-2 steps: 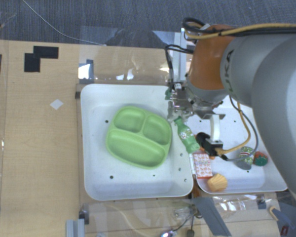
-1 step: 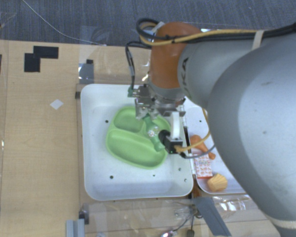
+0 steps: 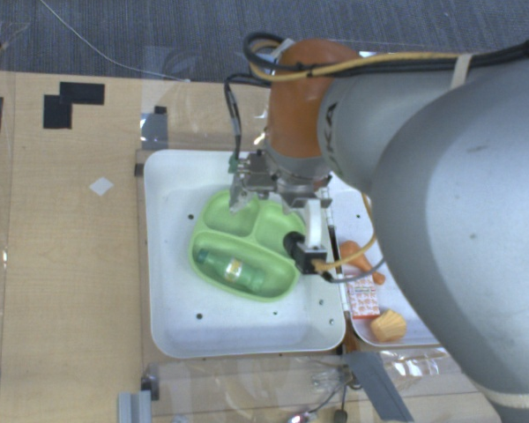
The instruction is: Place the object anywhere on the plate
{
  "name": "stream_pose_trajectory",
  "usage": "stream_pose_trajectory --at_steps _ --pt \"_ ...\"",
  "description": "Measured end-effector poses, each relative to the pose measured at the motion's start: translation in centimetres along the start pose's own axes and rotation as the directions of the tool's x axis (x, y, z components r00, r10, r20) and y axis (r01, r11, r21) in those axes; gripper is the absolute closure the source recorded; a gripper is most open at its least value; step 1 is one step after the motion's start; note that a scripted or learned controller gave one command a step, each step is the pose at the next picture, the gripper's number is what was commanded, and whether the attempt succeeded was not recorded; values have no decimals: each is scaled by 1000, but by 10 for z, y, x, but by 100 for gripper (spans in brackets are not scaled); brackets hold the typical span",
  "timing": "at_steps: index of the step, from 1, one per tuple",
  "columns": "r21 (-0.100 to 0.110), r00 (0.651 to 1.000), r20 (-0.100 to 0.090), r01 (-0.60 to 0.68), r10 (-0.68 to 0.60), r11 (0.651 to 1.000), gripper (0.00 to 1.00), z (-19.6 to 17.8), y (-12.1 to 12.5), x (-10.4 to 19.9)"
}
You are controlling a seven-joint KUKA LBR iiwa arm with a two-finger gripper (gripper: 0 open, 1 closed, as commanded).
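Claw [image 3: 243, 194]: above the upper left compartment of the green plate [image 3: 213, 217], pointing down at it. Its metal parts are seen from above, and whether it is apart or together cannot be told. Nothing is seen held in it.
Arm [image 3: 300, 95]: grey with an orange band, rising from the claw above the plate's upper edge and spreading out wide on the plate's right.
Green bottle [image 3: 234, 270]: clear green with a pale yellow label, lying on its side in the plate's large lower compartment, below the claw and apart from it.
White bin [image 3: 172, 315]: holds the plate, which sits toward its upper right.
Second white bin [image 3: 370, 335]: right of the plate, largely covered by the arm.
Orange piece [image 3: 357, 256]: in the second bin, just right of the plate.
Red-and-white packet [image 3: 363, 300]: below the orange piece, right of the plate's lower edge.
Yellow-orange lump [image 3: 388, 326]: lower right of the plate, beside the packet.
Tabletop [image 3: 62, 263]: pale wood, left of the plate's bin.
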State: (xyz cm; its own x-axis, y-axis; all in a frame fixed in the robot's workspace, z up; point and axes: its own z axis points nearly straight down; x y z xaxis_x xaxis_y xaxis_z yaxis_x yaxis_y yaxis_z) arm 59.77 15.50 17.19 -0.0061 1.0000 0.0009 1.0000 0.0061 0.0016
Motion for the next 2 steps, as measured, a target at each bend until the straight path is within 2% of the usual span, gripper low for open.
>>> stream_pose_trajectory --at_steps 1,2 --pt "-3 1000 -1 6 -6 1000 100 -11 1 1" --pt "-2 1000 0 -3 3 1000 100 -80 -35 -58"
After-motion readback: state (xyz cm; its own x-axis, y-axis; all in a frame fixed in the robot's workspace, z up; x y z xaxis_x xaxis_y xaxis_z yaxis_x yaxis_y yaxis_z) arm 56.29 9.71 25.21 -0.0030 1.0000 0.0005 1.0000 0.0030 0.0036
